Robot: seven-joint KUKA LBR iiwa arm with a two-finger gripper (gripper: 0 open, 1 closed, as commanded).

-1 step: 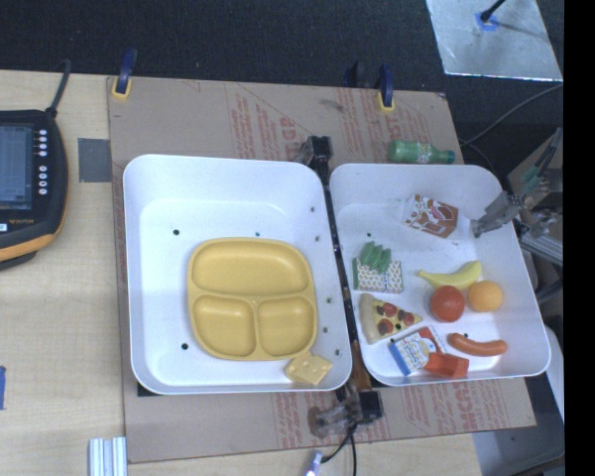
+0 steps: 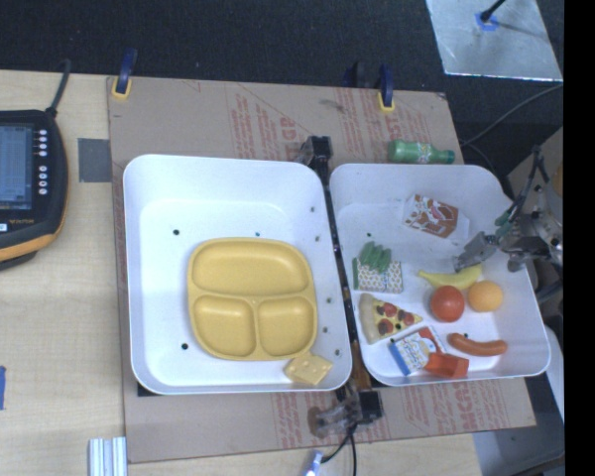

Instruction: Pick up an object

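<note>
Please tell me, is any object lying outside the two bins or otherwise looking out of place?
Yes. A green bottle lies on its side on the cardboard, just beyond the far rim of the right bin, while the other toy foods sit inside. In the left bin, a yellow cheese wedge lies beside the yellow tray, not in it.

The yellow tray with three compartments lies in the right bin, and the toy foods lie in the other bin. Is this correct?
Not quite. The camera view shows the yellow tray in the left bin; the toy foods, such as the tomato, lie in the other bin.
</note>
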